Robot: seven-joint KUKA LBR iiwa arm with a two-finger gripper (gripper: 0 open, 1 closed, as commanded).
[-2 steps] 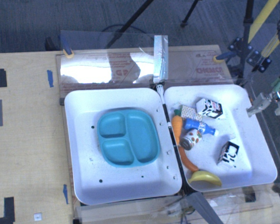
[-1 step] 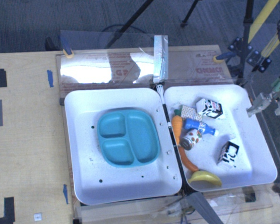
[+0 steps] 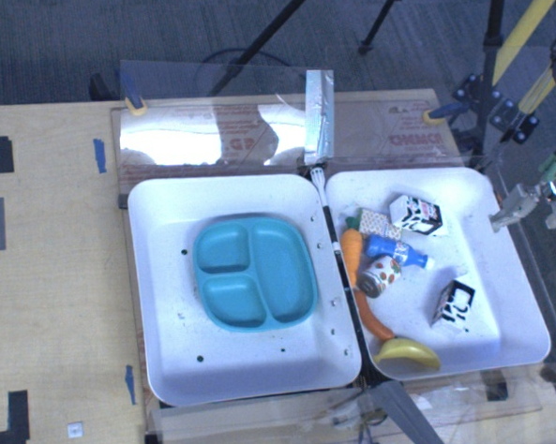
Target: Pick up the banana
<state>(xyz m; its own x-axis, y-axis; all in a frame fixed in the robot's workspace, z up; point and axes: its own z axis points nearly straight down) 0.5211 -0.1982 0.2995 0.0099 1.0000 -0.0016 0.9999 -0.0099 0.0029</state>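
At the right bin's [image 3: 507, 277] near rim lies the smooth curved yellow banana [image 3: 408, 352]; gripper [image 3: 526, 203] state unclear.

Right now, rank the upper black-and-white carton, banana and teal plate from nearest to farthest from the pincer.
From the pincer, far right:
1. Upper black-and-white carton, top of the right bin.
2. Banana, that bin's bottom edge.
3. Teal plate, left bin.
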